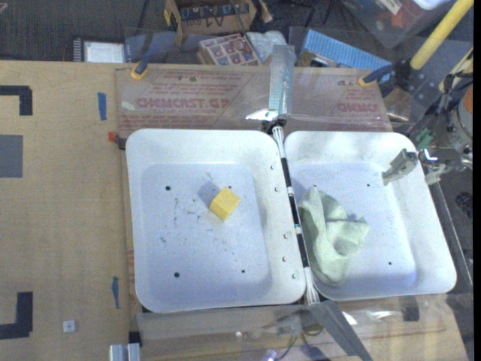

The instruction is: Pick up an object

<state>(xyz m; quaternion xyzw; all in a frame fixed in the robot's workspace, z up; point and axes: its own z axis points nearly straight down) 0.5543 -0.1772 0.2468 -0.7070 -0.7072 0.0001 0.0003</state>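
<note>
Cluttered bench space is being shared by two white bins: a yellow block [225, 204] is lying mid-left bin [143, 277], a pale cloth [334, 235] is bunched against the right bin's [436, 269] left wall, while the gripper [402, 165], its grasp unreadable, is being poised over that bin's upper right corner.

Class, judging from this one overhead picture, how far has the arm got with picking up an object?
Done: nothing lifted; the yellow block lies in the left bin and the pale cloth in the right bin. In hand: the gripper sits over the right bin's far right corner, away from both. Left: reach, grasp, lift.
</note>
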